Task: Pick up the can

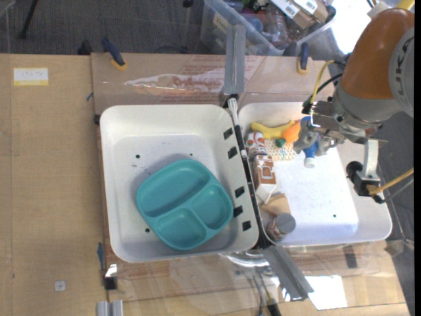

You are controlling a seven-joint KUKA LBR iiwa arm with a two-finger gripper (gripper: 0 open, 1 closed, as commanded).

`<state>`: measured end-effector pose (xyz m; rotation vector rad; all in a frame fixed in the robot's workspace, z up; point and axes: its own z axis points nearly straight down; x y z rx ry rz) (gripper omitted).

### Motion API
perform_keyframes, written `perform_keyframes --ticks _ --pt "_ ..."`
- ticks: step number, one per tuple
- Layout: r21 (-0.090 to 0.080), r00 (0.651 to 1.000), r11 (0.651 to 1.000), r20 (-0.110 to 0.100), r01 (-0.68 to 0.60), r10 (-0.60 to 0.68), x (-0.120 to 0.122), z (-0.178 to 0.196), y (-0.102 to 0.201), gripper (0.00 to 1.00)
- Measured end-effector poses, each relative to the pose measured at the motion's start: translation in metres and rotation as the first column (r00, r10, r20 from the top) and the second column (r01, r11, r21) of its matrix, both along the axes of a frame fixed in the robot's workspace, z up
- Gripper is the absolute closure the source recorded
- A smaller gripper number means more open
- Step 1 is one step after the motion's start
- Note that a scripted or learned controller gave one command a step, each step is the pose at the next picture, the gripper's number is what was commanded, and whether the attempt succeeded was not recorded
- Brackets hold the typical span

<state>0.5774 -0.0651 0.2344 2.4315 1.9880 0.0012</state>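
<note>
The can (282,224) stands in the near left corner of the right bin (342,209), a small brown cylinder with a grey lid facing up. A tan wedge-shaped item (273,203) leans right beside it. My gripper (308,151) hangs over the far middle of the right bin, under the grey arm with the orange band (378,51). It is well apart from the can, up and to the right of it, close to a yellow banana (271,128) and an orange toy (290,133). I see nothing held beneath it.
A brown and white carton (264,168) lies along the right bin's left wall. The left bin (125,143) holds a teal divided plate (185,204). A metal divider (240,170) runs between the bins. A clear tub of clutter (276,8) stands behind the bench.
</note>
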Motion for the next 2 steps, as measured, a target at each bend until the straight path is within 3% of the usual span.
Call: perform_keyframes --ticks 1,2 --pt "0.0 1.0 1.0 0.0 -0.003 0.003 0.0734 -0.0494 0.1112 1.0" --pt "0.0 1.0 1.0 0.001 -0.002 0.002 0.0736 -0.0488 0.1109 0.0"
